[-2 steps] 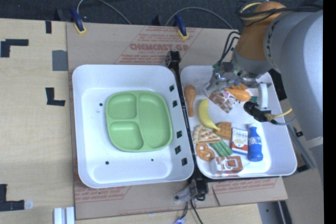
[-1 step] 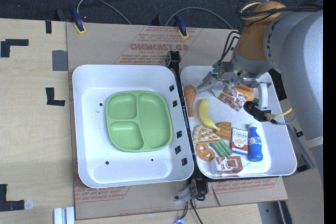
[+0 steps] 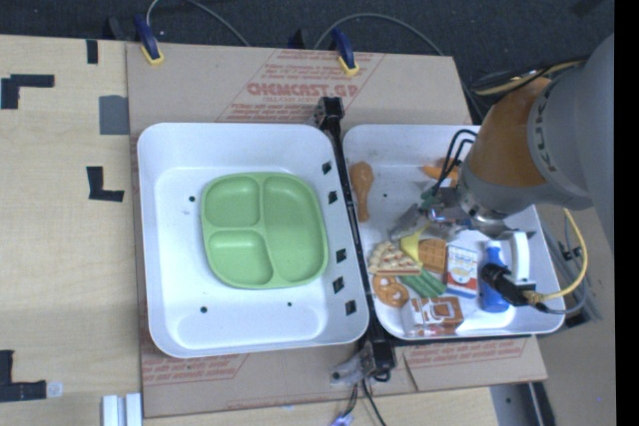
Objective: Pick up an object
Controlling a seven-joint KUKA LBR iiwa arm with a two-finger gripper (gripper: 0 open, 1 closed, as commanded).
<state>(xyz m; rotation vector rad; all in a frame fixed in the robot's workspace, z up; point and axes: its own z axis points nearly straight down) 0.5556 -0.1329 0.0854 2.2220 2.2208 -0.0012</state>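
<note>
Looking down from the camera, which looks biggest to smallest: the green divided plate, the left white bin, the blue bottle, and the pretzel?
Largest to smallest as they look:
1. left white bin
2. green divided plate
3. blue bottle
4. pretzel
The bottle and pretzel look close in size, so their order is unsure.

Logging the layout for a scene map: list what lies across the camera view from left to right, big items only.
Left bin → green plate → divider between the bins → orange toy → right bin → arm
</note>
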